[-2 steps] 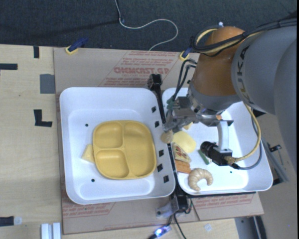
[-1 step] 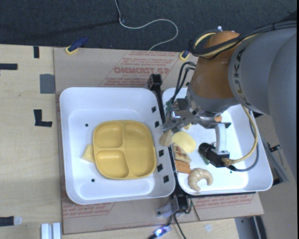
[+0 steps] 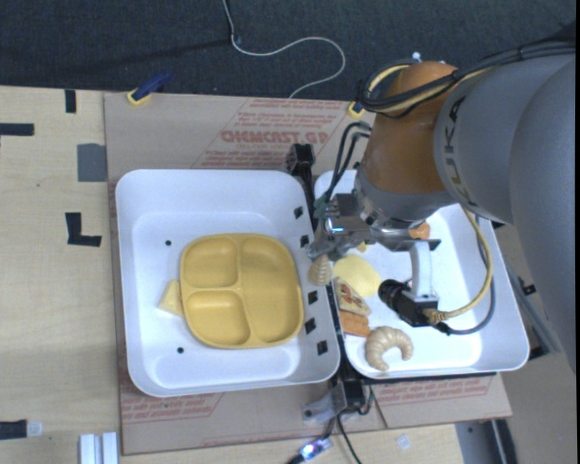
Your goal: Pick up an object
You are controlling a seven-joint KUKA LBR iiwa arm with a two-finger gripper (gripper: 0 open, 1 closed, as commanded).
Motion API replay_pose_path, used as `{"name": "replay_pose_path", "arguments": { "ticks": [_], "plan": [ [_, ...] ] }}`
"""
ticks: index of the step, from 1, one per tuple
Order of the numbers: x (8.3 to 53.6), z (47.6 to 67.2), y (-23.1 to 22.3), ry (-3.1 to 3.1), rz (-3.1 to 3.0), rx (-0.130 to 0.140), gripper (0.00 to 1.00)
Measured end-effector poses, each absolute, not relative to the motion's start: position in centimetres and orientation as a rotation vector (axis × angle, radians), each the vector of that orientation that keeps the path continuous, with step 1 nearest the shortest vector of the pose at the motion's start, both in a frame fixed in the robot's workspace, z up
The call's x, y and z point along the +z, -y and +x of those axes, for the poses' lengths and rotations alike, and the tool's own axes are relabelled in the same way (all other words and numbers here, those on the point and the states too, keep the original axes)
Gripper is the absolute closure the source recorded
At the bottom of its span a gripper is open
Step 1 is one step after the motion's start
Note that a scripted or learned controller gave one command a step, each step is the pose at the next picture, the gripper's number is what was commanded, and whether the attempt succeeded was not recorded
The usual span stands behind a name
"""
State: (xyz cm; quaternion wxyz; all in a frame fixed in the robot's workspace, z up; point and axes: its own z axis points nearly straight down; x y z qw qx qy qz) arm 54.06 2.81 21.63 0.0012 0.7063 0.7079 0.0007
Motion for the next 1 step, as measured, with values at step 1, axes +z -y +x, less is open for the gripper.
{"name": "replay_pose_path", "arguments": {
  "ticks": [1],
  "plan": [
    [23.38, 53.96, -2.36, -2.224, 2.221, -0.001, 1.00]
  ]
}}
